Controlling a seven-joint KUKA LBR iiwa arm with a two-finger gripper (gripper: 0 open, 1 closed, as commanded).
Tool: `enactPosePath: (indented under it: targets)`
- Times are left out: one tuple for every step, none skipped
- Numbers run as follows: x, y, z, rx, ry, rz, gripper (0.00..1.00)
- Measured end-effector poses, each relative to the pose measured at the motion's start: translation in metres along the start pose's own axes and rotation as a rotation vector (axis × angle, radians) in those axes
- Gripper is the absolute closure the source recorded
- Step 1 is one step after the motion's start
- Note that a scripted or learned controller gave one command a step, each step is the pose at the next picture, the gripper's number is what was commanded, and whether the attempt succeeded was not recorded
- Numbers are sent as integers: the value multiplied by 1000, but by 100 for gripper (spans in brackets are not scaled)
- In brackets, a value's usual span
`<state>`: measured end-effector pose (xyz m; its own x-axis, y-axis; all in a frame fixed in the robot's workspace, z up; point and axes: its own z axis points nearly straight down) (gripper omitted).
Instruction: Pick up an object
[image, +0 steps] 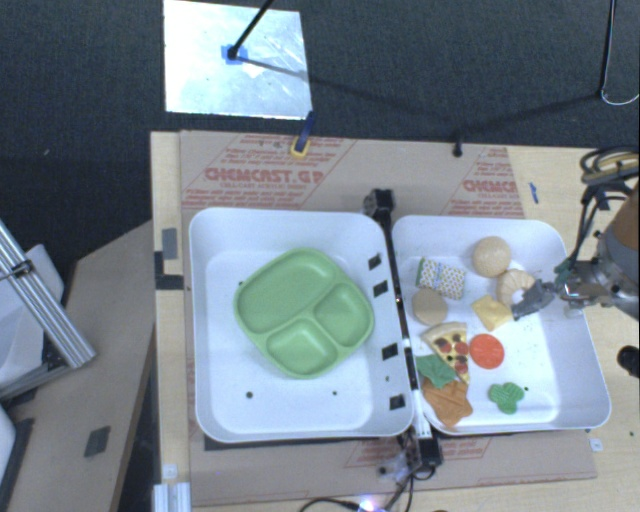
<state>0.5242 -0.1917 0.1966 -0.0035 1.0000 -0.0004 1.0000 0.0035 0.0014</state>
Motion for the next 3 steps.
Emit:
enactPosePath:
  targets:
    - [-2,-9,58,5,2,2,0]
    - [-1,-9,110,2,1,3,0]
    - [-2,-7,96,-3,-1,3,100]
